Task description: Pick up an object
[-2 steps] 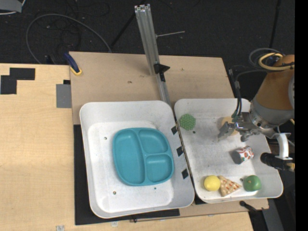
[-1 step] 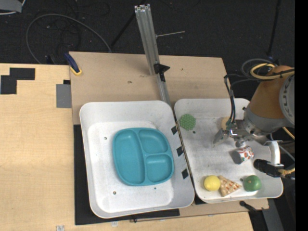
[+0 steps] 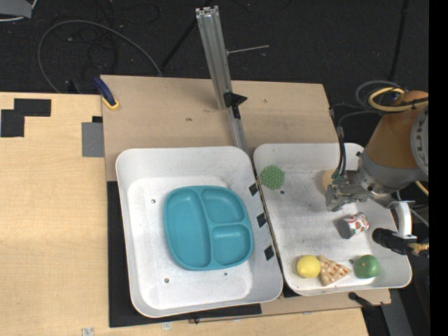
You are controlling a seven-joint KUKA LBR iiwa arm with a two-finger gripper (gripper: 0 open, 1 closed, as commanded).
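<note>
Hovering low over the right bin (image 3: 308, 208), the tool (image 3: 342, 196) hides its grip, so I cannot tell its state. A small red-and-white object (image 3: 355, 224) lies just at its five o'clock, near a yellow ball (image 3: 308, 266).

Left bin (image 3: 136, 187) has a teal divided plate (image 3: 208, 227). Right bin (image 3: 301, 215) has a green ball (image 3: 272, 178), lemon (image 3: 308, 266), pizza slice (image 3: 333, 271), lime (image 3: 366, 265); gripper (image 3: 343, 200) sits low in there.

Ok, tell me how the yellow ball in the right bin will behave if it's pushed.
The yellow ball looks round and smooth, so it will probably roll rather than slide. It sits close against the pizza slice toy, which may block it on that side. Its small size suggests it's light; a grip could slip off.
</note>
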